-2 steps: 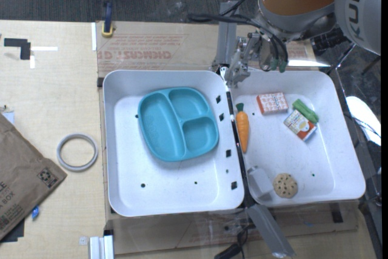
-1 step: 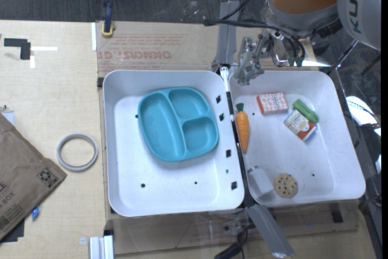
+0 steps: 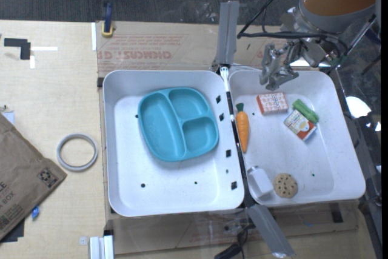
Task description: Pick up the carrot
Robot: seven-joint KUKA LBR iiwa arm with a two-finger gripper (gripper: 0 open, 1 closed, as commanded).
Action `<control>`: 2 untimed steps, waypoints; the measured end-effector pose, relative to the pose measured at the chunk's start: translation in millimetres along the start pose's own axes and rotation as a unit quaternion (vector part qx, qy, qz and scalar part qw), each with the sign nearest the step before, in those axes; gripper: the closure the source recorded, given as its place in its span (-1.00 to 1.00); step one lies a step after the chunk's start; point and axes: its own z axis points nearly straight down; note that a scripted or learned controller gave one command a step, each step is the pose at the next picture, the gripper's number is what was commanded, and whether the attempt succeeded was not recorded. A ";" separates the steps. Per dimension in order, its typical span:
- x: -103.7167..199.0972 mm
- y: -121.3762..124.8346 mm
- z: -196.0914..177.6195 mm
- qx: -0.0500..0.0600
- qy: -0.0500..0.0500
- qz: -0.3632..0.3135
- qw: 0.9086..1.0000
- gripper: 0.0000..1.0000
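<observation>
Up top in the right bin (image 3: 339, 130), the gripper (image 3: 277, 77) hovers with nothing in it; can't tell its state. Carrot (image 3: 242, 127) lies by the bin's left wall, apart.

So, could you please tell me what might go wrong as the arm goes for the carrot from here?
1. The orange toy carrot lies right against the left wall of the right white bin, so a finger may strike the wall and not get around it.
2. The gripper hovers near the red patterned box, which may get knocked on the way over.
</observation>
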 end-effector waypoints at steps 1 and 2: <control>12.1 -42.0 21.9 -0.001 0.001 -0.096 0.995 1.00; 5.3 -53.4 28.7 -0.001 -0.001 -0.272 0.962 1.00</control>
